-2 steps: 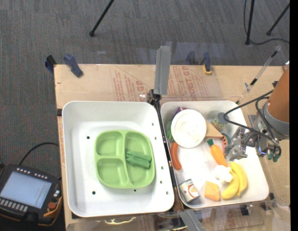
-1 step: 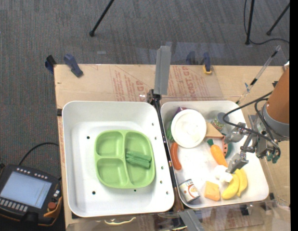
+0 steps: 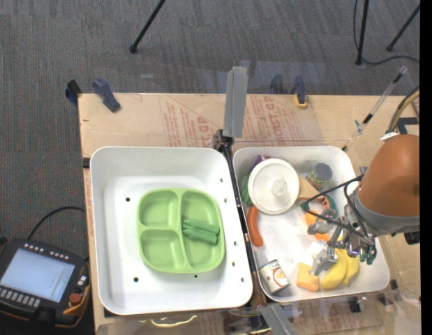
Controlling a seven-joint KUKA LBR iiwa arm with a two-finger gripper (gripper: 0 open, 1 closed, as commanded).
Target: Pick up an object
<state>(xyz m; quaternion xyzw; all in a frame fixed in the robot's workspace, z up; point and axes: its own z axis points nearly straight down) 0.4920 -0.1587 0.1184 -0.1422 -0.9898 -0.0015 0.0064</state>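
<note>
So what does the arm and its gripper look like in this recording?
The arm shows a rounded orange band over a grey section. Below it, the gripper is a cluster of dark and silvery metal parts, with thin black cables looping beside it.

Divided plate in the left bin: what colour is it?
Light green. The divided plate shows plainly in the camera view, a darker green item lying on it.

Upside-down red "3D" print on the bench board [image 3: 202,121].
</note>
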